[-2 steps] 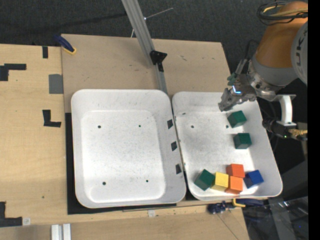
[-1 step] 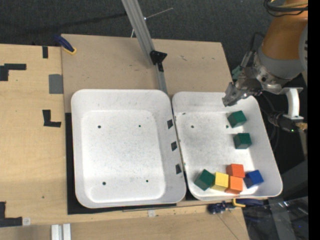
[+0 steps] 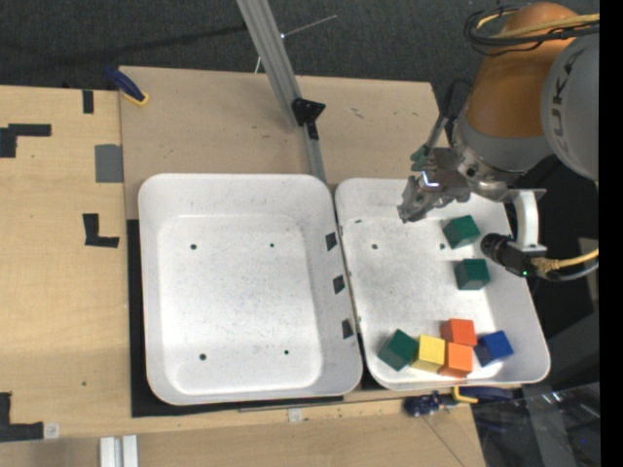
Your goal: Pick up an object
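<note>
- Your two-finger gripper (image 3: 417, 205) hangs over the far end of the right-hand shallow white plastic bin (image 3: 389, 266), with nothing visible in its grasp; whether it is open or closed cannot be told from this slant.
- Nearest to it sits a dark green cube (image 3: 460, 231), just to the side of the gripper toward the arm, with a second dark green cube (image 3: 472, 273) a little nearer the camera.
- Choose the first cube: it stands apart from its neighbours, so you have room on both sides.
- Shift sideways until you are centred above it before you descend; coming down off-centre would likely nudge it away.
- Turn the wrist so the grip lines up with two flat faces, not the corners.
- Avoid the cluster at the near end of the bin, where a green block (image 3: 397, 348), a yellow block (image 3: 430, 350), two orange blocks (image 3: 458, 345) and a blue block (image 3: 494, 345) crowd together, several touching, which leaves little room to get around any one of them.
- Leave the left-hand white bin (image 3: 234, 280) out of this step.
- Lift straight up and check the cube is truly held.
</note>
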Controlling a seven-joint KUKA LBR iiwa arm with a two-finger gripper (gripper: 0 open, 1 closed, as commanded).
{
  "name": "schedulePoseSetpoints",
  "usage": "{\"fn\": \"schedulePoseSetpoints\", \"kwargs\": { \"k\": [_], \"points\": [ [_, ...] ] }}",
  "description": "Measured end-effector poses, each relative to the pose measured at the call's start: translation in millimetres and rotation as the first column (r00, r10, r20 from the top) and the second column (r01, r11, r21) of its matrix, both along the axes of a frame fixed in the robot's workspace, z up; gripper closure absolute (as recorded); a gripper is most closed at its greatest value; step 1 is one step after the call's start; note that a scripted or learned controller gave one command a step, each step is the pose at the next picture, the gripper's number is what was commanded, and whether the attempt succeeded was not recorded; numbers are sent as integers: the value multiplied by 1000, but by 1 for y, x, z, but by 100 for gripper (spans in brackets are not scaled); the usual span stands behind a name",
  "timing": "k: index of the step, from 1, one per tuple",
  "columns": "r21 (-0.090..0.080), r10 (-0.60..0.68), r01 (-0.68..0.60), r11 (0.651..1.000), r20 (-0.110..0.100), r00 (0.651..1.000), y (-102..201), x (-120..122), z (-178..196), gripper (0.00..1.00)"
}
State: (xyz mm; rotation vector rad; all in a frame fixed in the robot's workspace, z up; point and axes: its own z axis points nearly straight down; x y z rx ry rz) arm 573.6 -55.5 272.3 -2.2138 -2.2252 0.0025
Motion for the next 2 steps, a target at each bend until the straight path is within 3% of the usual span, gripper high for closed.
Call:
{"fn": "schedulePoseSetpoints", "kwargs": {
  "k": [2],
  "points": [
    [0, 1, -1, 1000, 0, 1000, 106, -19, -31, 100]
  ]
}}
